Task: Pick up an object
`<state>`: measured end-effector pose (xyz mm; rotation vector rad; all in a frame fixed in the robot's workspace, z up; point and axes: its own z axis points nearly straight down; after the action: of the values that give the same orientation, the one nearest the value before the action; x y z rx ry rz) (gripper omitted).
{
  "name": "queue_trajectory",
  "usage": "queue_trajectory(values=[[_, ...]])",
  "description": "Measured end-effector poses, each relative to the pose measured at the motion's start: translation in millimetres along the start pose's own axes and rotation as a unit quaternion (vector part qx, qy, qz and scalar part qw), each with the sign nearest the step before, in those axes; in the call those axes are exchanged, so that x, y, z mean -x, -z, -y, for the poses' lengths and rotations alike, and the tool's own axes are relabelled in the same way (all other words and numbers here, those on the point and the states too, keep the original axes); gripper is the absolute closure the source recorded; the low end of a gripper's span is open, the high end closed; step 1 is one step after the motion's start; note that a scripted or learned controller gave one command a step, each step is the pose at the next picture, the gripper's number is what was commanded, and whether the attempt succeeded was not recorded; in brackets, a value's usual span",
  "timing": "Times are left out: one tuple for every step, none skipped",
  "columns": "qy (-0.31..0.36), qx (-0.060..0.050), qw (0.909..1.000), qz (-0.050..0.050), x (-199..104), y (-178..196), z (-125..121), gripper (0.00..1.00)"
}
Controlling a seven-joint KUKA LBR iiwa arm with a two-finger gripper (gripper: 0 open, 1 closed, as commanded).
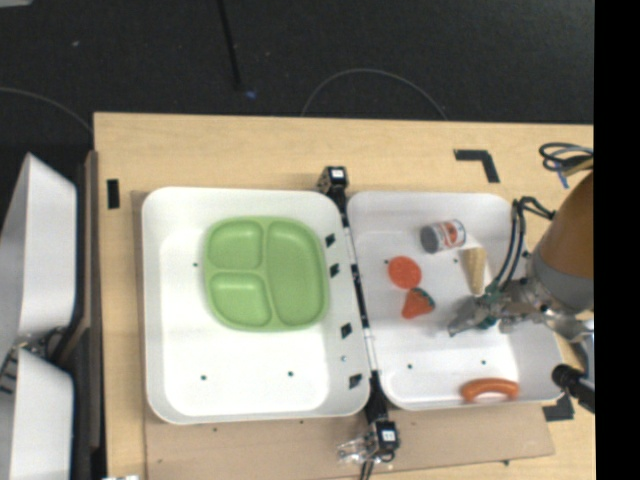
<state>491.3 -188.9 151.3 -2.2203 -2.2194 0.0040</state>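
Even overhead light, soft shadows; white bins (250, 388) near overexposed; surround beyond table (250, 148) dark; whole frame slightly soft.

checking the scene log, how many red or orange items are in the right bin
3. A round orange-red piece near the bin's middle, a red strawberry-like piece just below it, and an orange ring-shaped item by the near wall. The arm may hide others at the right.

A green divided plate (267, 273) lies in the left bin (170, 368), both bins rest on a tan bench (250, 148), and what appear to be white containers (40, 268) stand at far left.
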Motion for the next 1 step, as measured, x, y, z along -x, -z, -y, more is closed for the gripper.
queue_trajectory(values=[[-0.001, 0.0, 1.0, 0.0, 0.9, -53.0, 0.7, 0.0]])
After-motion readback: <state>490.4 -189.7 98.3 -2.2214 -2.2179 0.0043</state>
